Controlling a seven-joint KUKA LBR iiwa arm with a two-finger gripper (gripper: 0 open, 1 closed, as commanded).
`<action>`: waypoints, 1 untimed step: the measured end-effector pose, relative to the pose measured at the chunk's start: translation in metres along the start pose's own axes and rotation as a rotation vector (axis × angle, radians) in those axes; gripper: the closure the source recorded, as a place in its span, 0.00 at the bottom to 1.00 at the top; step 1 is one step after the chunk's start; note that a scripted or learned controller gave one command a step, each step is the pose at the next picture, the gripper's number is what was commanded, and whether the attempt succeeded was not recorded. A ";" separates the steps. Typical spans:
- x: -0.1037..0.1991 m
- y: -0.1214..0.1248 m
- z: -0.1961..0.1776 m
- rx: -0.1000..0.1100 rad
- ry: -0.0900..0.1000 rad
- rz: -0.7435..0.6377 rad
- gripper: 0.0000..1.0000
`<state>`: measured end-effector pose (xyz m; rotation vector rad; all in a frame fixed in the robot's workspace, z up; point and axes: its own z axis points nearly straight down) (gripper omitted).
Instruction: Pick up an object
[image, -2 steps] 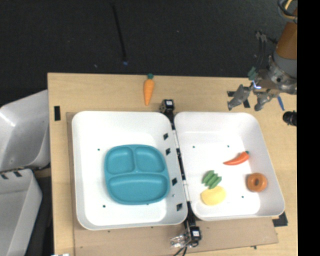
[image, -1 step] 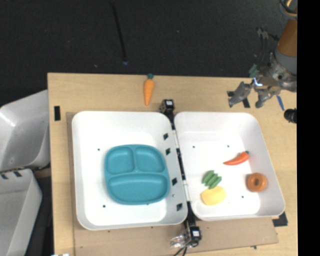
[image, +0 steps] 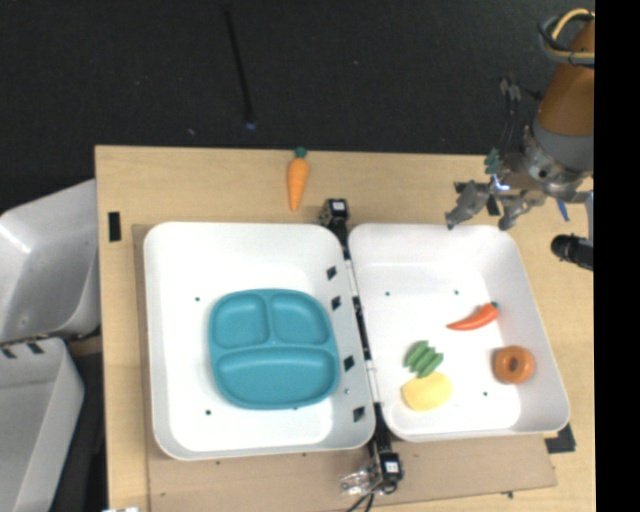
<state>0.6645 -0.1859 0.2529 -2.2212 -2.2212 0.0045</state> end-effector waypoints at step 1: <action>0.009 -0.001 0.051 0.001 0.001 -0.002 0.00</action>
